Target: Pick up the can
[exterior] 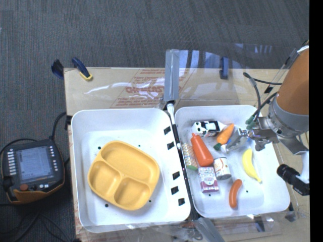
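The can (222,168) is found in the right-hand bin (267,201), near its middle, lying on its side with its long axis running roughly from upper left to lower right and one round end turned towards the camera. It is flanked closely: a red-orange bottle (201,150) lies just above and to its left, a small pink carton (207,179) is just beside it on the left, a banana (249,166) lies to its right, and a sausage (234,193) below.

The gripper (241,137) is seen above and to the right of the can, over the upper part of the same bin, close to a carrot (225,133) and a blue-grey item that cannot be identified. From the gripper, the can lies down and to the left in the view, and the bottle's lower end is judged the nearest obstacle.

Whether the gripper is wide or narrow cannot be told; its tip is confused with the clutter beneath it. The arm's upper part is cut off at the right. The can's label is too small to read.
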Controlling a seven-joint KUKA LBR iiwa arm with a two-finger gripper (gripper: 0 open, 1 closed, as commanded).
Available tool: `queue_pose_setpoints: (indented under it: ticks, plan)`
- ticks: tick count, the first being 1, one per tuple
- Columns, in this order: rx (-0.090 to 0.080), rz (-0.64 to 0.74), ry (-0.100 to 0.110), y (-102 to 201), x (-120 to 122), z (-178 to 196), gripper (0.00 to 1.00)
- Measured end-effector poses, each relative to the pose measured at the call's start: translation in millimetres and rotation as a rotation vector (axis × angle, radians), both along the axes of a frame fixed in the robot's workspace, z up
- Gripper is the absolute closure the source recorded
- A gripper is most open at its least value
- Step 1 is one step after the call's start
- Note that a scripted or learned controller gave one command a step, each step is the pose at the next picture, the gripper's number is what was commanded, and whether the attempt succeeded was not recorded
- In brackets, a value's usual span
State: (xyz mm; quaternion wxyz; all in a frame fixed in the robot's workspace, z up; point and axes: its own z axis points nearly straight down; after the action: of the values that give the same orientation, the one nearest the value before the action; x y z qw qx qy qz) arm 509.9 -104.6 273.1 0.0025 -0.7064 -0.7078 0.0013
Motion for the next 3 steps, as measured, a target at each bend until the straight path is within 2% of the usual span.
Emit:
queue_pose_setpoints:
  ticks: [1,2,3]
  plan:
    - [0.001,0.108,-0.001,17.0,19.9,-151.4,0.0]
    - [0.001,0.105,-0.005,17.2,21.6,-141.0,1.0]
    - [0.001,0.105,-0.002,17.1,20.9,-142.2,0.0]
